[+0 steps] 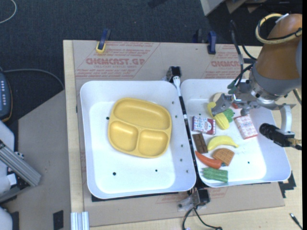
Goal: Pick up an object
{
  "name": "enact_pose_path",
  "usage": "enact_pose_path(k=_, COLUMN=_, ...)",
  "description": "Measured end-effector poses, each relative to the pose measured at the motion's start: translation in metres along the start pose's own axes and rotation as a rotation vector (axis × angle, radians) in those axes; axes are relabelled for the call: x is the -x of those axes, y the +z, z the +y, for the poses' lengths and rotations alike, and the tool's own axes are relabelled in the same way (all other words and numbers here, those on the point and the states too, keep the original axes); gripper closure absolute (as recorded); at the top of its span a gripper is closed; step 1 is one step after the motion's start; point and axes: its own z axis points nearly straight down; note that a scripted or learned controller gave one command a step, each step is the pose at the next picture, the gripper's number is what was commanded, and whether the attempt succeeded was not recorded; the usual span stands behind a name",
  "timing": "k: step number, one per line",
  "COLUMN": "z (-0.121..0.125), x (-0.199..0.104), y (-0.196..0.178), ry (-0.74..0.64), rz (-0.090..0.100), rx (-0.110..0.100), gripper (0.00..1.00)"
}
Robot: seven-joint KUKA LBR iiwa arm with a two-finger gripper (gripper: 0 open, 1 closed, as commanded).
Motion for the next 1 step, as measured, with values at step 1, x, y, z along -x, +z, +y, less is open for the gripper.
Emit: enact_pose_path(k=1, z=0.0031, x=-0.0014, y=0.0438, ry=0.0, rz=0.0, rx=0.0, gripper=0.0)
